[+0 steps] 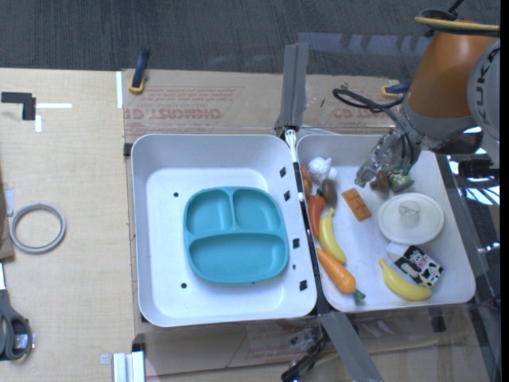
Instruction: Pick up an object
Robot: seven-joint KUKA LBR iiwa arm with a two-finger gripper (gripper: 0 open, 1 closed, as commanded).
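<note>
Nearest the camera in the right bin [453, 237] lie a banana [406, 283] with a black-and-white block [419, 267] touching it, then a carrot [336, 270], a second banana [329, 237] and a white lid [410, 217]. Farther back, the gripper [383, 165] hangs low above a small brown-and-green object [395, 181]; whether it is parted or closed cannot be told. The left bin [151, 237] holds a teal divided plate [235, 235].

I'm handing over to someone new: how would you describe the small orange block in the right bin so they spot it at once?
Start at the right bin, the one crowded with toy food. Near its middle, just left of the round white lid, lies the small orange block. It is flat and rectangular with square corners, unlike the long tapered carrots and curved bananas nearby.
</note>
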